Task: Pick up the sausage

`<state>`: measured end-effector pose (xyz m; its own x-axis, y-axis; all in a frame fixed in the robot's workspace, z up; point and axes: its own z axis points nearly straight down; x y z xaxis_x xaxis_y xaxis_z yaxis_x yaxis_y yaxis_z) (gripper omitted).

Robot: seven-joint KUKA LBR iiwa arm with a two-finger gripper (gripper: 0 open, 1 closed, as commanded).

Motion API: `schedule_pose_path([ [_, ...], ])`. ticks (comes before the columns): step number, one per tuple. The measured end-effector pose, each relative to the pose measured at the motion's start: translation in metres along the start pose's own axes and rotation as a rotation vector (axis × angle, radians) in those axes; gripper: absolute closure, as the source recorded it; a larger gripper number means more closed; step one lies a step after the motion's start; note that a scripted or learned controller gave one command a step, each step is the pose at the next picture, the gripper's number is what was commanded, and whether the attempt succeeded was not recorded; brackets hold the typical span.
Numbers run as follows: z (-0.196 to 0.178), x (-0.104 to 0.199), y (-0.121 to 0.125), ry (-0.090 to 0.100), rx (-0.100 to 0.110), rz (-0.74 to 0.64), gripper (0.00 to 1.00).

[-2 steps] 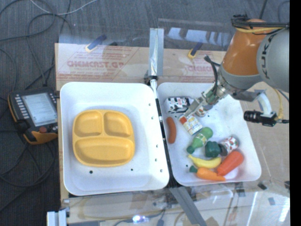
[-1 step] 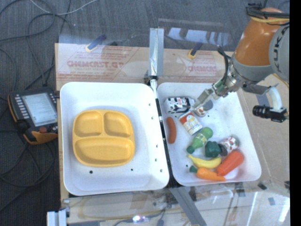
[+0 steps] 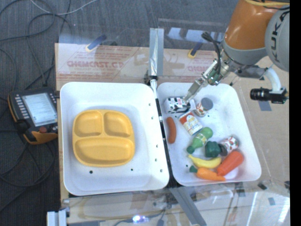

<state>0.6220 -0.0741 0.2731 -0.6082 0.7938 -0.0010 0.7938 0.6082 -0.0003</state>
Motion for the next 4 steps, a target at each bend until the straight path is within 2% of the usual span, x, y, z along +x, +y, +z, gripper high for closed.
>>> schedule_pose_path([
  [1, -0.007, 0.0, 0.002, 0.002, -0.001, -0.001, 1.0],
  [2, -0.007, 0.0, 0.002, 0.002, -0.001, -0.001, 0.0],
  [3, 0.089, 0.072, -0.009, 0.004, 0.002, -0.076, 0.0],
  [4, 0.091, 0.058, -0.09, 0.003, 0.002, -0.047, 0.0],
])
